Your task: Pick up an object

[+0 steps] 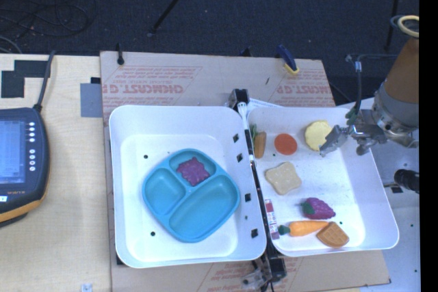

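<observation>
Over the right bin, the gripper hovers just beside the yellow lemon.
Whether its fingers are spread or pressed together cannot be told. Nearby lie a tomato, bread slice, purple grapes and carrot.

Two white bins, one blue divided plate, two purple grape bunches, one carrot, one bread slice, one tomato, one lemon
</observation>
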`<action>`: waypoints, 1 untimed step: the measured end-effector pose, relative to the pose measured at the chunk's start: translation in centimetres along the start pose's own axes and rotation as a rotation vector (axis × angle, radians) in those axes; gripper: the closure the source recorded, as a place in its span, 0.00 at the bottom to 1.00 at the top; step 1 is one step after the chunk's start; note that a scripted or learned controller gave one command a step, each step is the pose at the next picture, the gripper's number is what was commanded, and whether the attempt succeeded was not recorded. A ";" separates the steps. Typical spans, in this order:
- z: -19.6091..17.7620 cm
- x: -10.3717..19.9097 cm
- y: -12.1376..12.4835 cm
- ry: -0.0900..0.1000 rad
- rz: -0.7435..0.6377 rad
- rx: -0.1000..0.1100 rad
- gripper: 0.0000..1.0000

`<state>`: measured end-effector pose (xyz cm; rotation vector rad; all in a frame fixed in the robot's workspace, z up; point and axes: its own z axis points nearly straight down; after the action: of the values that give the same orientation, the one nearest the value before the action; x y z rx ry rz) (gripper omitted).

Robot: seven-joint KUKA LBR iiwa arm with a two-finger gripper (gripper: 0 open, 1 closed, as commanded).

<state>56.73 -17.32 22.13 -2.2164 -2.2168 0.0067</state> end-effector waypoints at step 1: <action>5.8 6.7 -1.0 0.004 -0.005 0.006 0.00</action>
<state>55.67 -10.58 16.39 -2.2056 -2.2175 0.0093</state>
